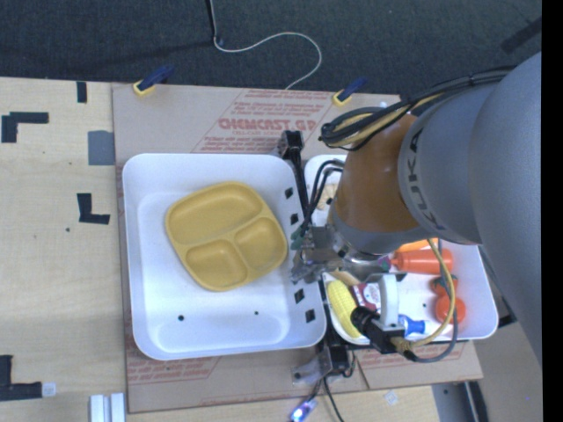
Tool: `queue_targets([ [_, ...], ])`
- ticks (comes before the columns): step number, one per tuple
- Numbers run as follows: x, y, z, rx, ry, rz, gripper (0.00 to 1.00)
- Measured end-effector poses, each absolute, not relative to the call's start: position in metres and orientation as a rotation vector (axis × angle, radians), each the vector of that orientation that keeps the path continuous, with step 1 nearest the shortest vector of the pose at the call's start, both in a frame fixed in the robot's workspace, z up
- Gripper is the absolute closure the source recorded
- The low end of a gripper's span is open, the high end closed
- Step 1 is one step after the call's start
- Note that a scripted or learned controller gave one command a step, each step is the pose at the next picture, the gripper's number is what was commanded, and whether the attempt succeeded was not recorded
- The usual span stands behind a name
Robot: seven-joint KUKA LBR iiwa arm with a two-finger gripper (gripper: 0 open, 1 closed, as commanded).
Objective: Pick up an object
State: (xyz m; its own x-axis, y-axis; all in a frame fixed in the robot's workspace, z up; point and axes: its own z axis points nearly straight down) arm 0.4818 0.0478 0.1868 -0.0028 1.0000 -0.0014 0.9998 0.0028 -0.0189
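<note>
The grey arm with its orange band reaches over the right bin (479,323) and hides most of it. My gripper (350,281) points down into the near left part of that bin, mostly covered by the wrist. Just under it lies a yellow corn-like piece (339,304), beside a white and red item (373,295). To the right of the wrist an orange carrot-like object (424,258) and a smaller orange piece (445,307) show, with a small blue thing (413,327) near the front. I see nothing between the fingers.
The left bin (145,236) holds a yellow plate with three compartments (227,234), lying flat toward its far side. The divider between the bins runs close to the gripper's left. Both bins rest on a cardboard sheet (255,117).
</note>
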Motion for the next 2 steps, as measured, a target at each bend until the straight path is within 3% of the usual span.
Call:
queue_targets([
  [1,0.485,0.117,0.290,-2.210,-2.233,-0.004,1.00],
  [2,0.502,0.133,0.335,-2.217,-2.226,0.005,1.00],
])
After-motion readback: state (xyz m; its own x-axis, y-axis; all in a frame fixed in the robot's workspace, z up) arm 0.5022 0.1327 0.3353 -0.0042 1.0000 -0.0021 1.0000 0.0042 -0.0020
